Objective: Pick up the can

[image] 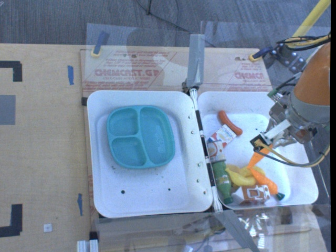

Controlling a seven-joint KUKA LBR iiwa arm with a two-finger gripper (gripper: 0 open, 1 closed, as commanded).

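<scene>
Left bin: teal divided plate, lying flat. Right bin: a can on its side along the left wall, a banana beside it, a carrot, a sausage, two small cartons. My gripper hangs over the carrot's upper end; can lies well to its left. Open or closed: cannot tell.

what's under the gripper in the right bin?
Under the gripper: an orange carrot, with a yellow banana beside it. The arm hides the right bin floor further right.
</scene>
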